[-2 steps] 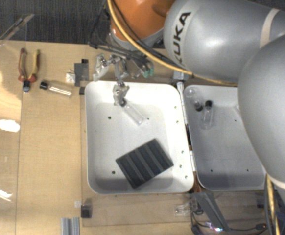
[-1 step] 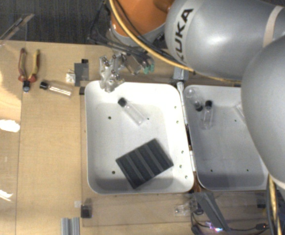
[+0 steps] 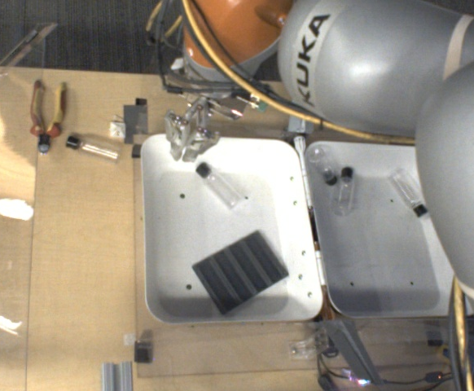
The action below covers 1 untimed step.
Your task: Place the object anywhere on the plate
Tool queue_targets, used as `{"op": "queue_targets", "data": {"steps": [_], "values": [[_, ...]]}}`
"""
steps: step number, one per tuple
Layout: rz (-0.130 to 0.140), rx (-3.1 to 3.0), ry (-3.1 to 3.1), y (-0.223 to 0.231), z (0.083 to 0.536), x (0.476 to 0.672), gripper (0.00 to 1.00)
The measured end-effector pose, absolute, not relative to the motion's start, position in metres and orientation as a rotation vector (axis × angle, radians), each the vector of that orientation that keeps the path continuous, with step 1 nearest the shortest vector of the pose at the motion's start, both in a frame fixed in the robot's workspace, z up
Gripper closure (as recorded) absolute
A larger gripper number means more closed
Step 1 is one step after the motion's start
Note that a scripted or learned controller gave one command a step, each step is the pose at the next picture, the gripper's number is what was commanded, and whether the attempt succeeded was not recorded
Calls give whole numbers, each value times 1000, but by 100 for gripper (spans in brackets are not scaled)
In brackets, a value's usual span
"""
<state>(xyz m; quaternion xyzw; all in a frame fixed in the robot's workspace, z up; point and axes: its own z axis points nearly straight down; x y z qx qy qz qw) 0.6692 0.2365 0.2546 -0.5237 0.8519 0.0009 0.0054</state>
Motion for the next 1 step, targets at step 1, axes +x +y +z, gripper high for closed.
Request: {"op": "queue_targets", "data": {"steps": [1], "values": [[0,-1945,2452,225,389,669,100]]}}
